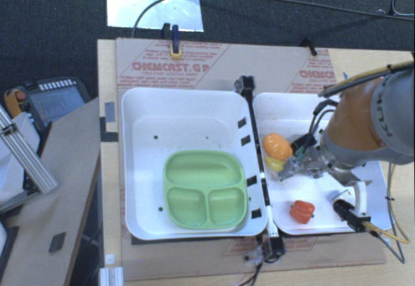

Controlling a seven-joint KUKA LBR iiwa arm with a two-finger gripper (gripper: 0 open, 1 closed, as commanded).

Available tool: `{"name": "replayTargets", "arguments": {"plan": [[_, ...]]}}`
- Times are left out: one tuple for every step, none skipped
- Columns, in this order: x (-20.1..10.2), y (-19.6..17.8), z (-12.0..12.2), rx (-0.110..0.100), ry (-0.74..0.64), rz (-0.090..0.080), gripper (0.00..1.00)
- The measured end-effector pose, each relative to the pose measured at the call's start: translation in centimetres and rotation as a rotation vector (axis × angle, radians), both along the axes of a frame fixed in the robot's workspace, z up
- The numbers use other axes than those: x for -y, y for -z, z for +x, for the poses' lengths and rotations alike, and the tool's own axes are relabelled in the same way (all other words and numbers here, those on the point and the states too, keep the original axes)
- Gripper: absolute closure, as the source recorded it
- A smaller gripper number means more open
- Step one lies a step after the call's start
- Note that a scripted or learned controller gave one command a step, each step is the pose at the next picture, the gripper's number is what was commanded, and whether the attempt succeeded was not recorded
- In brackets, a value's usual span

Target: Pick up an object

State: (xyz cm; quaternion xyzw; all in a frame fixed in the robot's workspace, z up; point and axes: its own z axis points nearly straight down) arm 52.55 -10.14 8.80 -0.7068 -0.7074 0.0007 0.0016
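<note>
One tool (285, 173) low in the right bin (285, 104), beside the orange fruit (277, 145); its grip impossible to tell.

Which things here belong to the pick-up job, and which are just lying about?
Belong to the job:
gripper
orange object
yellow object
red object
right bin

Just lying about:
green divided tray
left bin
yellow clamp
</note>
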Motion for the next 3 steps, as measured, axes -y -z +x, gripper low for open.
{"name": "replayTargets", "arguments": {"plan": [[0.0, -1.3, 0.1, 0.004, 0.000, -0.001, 1.00], [-0.3, -5.6, 0.2, 0.008, -0.003, -0.002, 1.00], [-0.2, -11.9, -0.1, 0.012, -0.003, -0.003, 1.00]]}}
